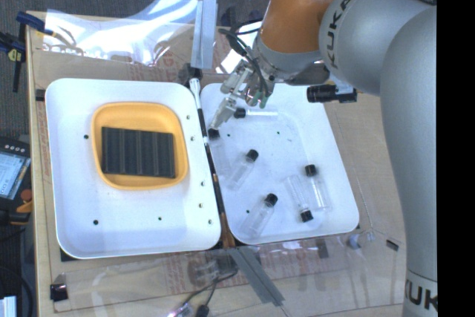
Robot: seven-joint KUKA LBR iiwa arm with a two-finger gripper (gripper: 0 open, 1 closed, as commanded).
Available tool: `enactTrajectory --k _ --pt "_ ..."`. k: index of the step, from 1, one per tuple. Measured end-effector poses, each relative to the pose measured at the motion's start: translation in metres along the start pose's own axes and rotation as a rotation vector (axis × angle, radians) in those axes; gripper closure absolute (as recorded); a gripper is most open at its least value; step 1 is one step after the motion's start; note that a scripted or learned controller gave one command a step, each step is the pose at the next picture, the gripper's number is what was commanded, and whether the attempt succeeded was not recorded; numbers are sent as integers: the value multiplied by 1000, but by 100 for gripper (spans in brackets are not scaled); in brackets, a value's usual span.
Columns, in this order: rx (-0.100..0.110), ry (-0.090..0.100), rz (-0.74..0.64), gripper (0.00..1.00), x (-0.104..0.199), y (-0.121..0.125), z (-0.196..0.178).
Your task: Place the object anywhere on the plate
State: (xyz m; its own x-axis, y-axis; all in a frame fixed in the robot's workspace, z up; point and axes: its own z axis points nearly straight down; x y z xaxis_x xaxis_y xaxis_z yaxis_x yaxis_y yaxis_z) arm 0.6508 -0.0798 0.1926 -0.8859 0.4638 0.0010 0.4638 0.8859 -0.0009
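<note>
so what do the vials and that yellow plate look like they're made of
Vials: clear glass or plastic, since the white bin shows through them; black caps look plastic. Plate: matte yellow plastic, rounded molded rim, with a dark ribbed centre of uncertain material.

Arm [386, 41]: large rounded grey casing, black "KUKA" lettering near the wrist and again low on the base. Orange band [297, 7] next to the upper lettering. Yellow-and-black cable along the casing's top. Gripper [241, 96]: small, metallic, beyond the band.
</note>
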Motion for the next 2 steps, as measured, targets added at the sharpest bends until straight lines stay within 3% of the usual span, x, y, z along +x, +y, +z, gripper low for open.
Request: enactTrajectory --k 1,2 --pt "-1 0 -438 0 -10 -33 -3" --pt "-1 -4 -738 0 -13 -27 -34"
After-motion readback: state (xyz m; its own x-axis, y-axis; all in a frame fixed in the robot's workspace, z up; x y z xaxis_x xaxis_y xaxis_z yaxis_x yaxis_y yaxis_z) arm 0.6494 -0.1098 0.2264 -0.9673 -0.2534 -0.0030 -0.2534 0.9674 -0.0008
